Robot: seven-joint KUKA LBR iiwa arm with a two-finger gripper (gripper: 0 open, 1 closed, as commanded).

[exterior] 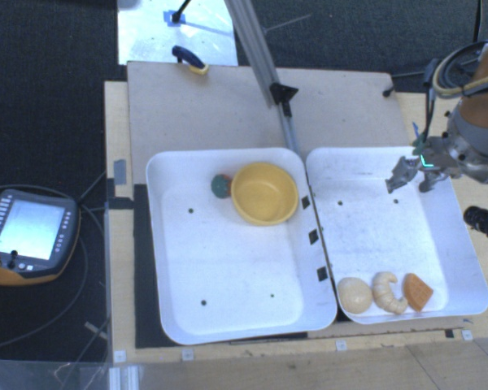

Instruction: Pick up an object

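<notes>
Yellow bowl (pixel 264 193) touches a green ball (pixel 220 186); the tool (pixel 412 176), spread and holding nothing, hovers apart.

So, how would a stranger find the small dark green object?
Look in the left bin, at its far end, where the yellow bowl sits. The small dark green object lies against the bowl's left side, the one dark round thing there.

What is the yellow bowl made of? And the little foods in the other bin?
The yellow bowl looks like smooth plastic: even colour, soft sheen. The cream egg-like piece, pale croissant-like piece and orange wedge look like plastic or rubber toy food, matte; the view is too coarse to tell which.
</notes>
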